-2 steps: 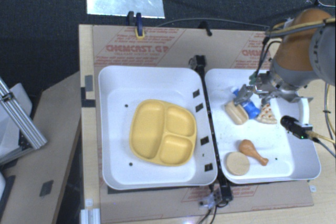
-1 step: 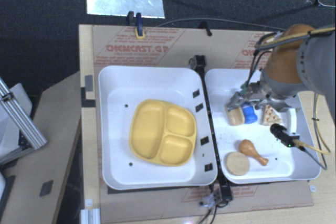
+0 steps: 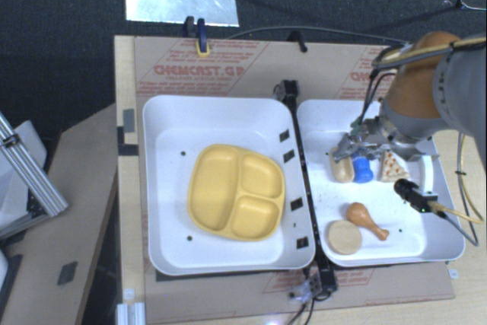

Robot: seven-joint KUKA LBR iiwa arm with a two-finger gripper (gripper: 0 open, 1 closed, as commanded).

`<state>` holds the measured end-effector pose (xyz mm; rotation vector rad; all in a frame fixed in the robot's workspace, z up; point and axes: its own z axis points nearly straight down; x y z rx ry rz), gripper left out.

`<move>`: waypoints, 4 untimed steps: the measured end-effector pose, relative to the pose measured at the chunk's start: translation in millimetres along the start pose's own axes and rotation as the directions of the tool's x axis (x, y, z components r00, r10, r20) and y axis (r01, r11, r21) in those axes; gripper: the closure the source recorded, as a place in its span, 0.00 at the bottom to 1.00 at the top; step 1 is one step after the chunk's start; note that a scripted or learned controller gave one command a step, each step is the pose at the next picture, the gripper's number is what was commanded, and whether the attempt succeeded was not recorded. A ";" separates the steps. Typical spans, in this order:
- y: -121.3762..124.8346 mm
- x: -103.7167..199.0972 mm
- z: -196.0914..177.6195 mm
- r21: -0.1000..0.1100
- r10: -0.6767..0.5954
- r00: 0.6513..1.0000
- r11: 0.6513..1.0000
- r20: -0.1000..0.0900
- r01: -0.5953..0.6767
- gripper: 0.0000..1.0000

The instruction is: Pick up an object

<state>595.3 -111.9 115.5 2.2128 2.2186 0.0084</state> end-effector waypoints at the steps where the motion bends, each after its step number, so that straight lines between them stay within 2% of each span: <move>1: 1.9 -2.3 -65.0 0.001 -0.001 1.000 1.000 0.000 0.001 1.00; 2: -1.3 4.0 -113.3 0.003 -0.003 1.000 1.000 -0.001 0.003 1.00; 3: 0.0 3.9 -134.8 0.005 -0.003 1.000 1.000 -0.002 0.003 1.00; 4: 1.0 65.7 -136.8 0.007 -0.007 1.000 1.000 -0.003 0.007 1.00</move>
